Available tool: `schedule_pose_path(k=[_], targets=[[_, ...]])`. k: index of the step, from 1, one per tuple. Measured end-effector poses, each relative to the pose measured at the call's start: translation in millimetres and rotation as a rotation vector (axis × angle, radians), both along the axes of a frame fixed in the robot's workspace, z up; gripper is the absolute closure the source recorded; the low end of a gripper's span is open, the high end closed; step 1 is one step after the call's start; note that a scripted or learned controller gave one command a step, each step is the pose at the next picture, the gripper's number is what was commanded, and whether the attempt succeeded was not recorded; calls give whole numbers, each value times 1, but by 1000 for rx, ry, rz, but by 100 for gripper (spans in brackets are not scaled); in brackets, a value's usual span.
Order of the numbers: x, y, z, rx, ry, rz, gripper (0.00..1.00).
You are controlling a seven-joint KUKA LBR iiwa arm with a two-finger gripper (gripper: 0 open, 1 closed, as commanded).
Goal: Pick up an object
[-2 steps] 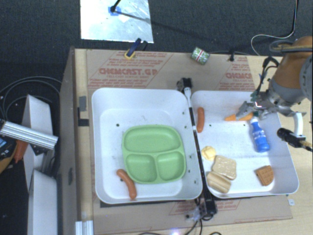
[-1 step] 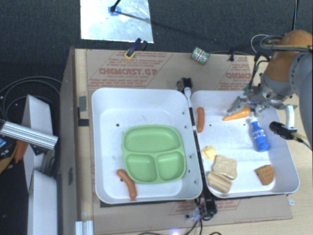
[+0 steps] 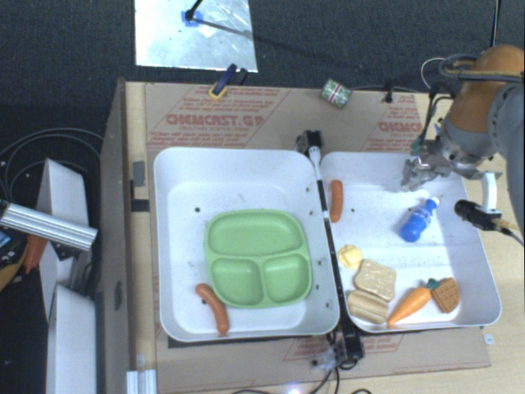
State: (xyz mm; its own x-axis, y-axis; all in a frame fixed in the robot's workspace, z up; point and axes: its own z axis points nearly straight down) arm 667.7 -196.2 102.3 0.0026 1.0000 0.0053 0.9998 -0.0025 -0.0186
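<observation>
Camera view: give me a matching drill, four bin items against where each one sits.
Items:
1. green tray
2. blue bottle
3. carrot
4. sausage

Places:
A. right bin, near the front edge, beside the crackers
B. left bin, in the middle
C. right bin, against the divider, toward the back
D. right bin, just in front of the tool

Pairs: 1-B, 2-D, 3-A, 4-C

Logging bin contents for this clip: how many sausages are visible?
2. One sausage lies in the right bin by the divider; the other sausage lies in the left bin beside the green tray.
</observation>
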Motion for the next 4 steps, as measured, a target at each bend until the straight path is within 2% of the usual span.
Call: schedule_pose_path(k=[1,2,4], targets=[[0,0,0,0,1,1,0],[-24,30,-18,-5,-20,6,0],[-67,25,-18,-6,-20,4,0]])
